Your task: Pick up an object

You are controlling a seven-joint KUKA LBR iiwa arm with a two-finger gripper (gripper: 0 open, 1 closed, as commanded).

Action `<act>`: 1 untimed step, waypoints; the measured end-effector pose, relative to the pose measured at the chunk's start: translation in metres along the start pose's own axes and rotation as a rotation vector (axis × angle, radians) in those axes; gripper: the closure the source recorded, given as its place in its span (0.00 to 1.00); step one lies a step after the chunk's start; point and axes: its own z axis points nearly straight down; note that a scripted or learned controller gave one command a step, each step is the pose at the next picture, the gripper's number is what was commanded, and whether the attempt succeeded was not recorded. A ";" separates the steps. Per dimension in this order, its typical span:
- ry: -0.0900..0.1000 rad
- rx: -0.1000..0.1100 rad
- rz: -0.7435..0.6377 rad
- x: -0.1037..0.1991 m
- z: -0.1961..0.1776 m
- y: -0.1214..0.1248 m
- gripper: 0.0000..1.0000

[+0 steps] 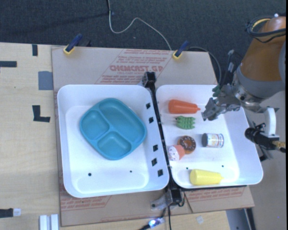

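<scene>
In the right bin (245, 176) lie an orange carrot (184, 107), a green leafy piece (185, 122), a small tin can (213, 140), a doughnut (186, 144) and a yellow wedge (205, 177); the gripper (212, 110) hangs just beyond the carrot's tip, jaws unreadable; the left bin (77, 176) holds a blue divided plate (113, 128).

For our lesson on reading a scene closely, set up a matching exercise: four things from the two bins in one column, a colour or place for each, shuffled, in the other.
Things:
1. divided plate
2. carrot
3. small can
4. cone-shaped piece

Descriptions:
A. yellow, near edge of the right bin
B. blue, in the left bin
C. silvery, lying beside the doughnut
D. orange, far end of the right bin

Pairs: 1-B, 2-D, 3-C, 4-A
</scene>
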 end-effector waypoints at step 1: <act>0.003 0.005 -0.005 0.055 0.000 -0.006 1.00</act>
